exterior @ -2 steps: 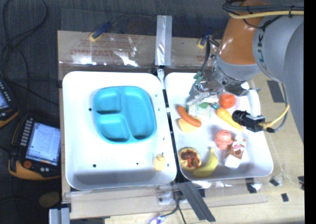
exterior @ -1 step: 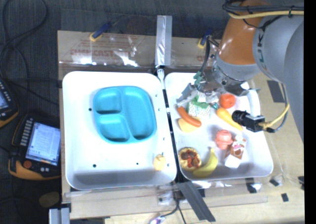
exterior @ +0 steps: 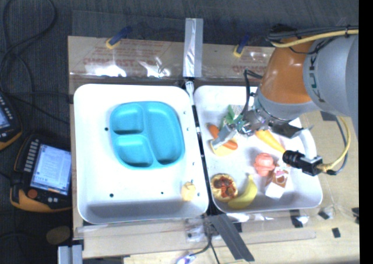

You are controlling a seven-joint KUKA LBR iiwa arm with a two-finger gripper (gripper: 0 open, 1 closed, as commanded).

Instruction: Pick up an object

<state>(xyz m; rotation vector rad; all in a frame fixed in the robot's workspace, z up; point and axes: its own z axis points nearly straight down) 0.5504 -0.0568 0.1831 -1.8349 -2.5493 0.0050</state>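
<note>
Standing on a wooden bench over dark carpet, the two shallow white plastic bins (exterior: 87, 140) sit side by side; the left one carries a glossy blue three-compartment tray (exterior: 145, 133). Crowding the right bin are a curved yellow banana (exterior: 247, 193), a pink round fruit (exterior: 264, 162) and an orange carrot (exterior: 226, 144). The grey arm's gripper (exterior: 245, 122) hangs just above the carrot, but I cannot tell its grip.
</note>
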